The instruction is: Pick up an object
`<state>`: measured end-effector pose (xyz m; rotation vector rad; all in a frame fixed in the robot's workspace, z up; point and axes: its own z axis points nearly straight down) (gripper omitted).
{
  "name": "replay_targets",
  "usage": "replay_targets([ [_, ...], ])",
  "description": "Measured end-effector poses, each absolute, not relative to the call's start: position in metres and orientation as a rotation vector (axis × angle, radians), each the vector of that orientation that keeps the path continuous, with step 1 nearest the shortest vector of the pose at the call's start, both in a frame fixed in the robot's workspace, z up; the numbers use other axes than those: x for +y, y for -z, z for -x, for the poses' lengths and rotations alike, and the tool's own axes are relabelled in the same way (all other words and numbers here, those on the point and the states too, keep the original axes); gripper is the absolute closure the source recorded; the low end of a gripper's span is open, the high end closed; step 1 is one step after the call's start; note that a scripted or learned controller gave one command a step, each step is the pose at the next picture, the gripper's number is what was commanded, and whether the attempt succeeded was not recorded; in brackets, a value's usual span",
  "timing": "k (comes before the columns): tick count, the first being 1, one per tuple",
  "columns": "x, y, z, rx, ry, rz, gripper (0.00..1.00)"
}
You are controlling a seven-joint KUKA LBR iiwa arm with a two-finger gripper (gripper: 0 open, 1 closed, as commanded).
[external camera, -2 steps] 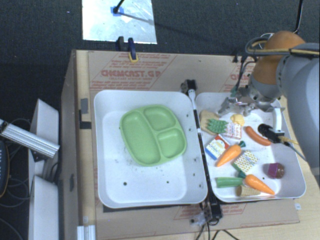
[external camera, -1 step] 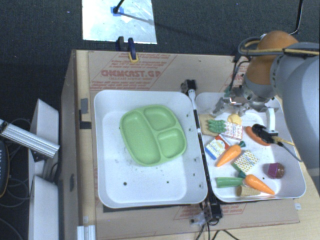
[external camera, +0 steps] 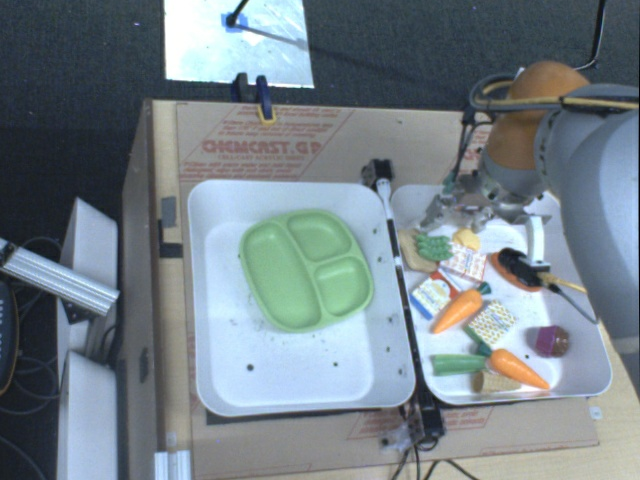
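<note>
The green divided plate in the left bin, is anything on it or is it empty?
Empty: the green plate shows all three compartments bare.

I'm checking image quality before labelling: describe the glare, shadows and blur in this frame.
Camera view: strong glare washes out the shiny sheet on the dark floor; light over the white bins is even, with faint shadows under the green divided plate; the gripper looks soft and slightly blurred.

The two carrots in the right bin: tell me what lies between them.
In the camera view, a yellow-green patterned block lies between the upper carrot and the lower carrot.
</note>
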<state>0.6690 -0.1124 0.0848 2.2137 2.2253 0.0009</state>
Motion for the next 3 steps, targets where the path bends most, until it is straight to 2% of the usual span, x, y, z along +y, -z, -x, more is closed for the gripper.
replay_targets([
  [1, -0.13, -0.085, -0.669, 2.22, -0.002, -2.217, 0.0],
  [3, -0.102, -0.085, -0.669, 2.225, -0.002, -2.214, 0.0],
])
